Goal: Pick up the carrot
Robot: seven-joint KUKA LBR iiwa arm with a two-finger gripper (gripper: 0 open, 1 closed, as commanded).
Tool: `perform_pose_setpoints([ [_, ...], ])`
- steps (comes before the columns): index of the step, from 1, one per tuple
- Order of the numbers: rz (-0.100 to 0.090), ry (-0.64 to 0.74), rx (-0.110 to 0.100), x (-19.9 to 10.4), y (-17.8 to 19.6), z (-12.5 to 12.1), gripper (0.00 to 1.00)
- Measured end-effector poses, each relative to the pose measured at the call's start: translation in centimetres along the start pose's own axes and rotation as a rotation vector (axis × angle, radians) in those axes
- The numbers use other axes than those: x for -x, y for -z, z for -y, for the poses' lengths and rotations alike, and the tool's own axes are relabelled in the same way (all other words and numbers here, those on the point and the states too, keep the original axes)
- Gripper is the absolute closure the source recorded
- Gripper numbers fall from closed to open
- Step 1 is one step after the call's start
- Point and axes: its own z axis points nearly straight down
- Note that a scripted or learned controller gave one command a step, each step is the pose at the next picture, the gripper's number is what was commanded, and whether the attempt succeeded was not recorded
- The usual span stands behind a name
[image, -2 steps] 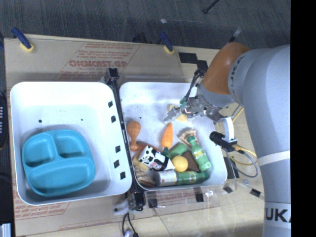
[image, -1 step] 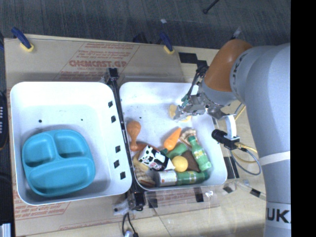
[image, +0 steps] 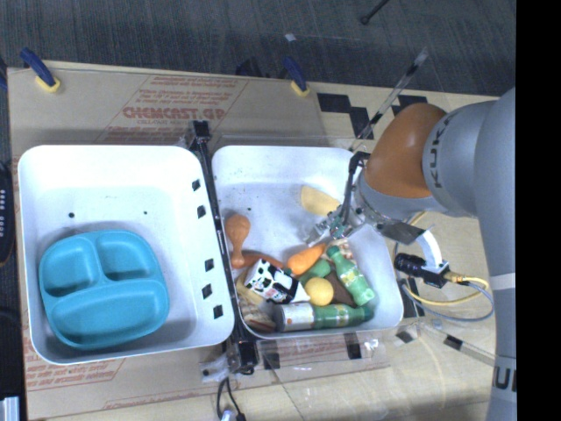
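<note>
The carrot (image: pixel 307 259), a short orange piece, lies in the right bin (image: pixel 263 169) near its middle, resting against a pile of toys. My gripper (image: pixel 331 229) reaches down from the orange-banded wrist at the right and sits just above and to the right of the carrot's upper end. It is very close to the carrot or touching it. The carrot still rests among the other items on the bin floor.
Around the carrot lie a brown drumstick-shaped toy (image: pixel 237 235), a cow-patterned item (image: pixel 272 281), a yellow ball (image: pixel 320 292), green bottles (image: pixel 352 281) and a pale yellow piece (image: pixel 317 200). A blue divided tray (image: pixel 103 285) sits in the left bin (image: pixel 105 169).
</note>
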Motion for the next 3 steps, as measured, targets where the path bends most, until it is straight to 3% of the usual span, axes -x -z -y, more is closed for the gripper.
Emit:
perform_pose_setpoints([
  [1, 0.008, 0.237, 0.005, -8.0, 11.4, -2.1, 1.00],
  [2, 0.004, 0.235, -0.001, -7.9, 11.1, -1.8, 0.00],
  [3, 0.027, 0.574, 0.019, -9.1, 3.1, -0.7, 0.00],
])
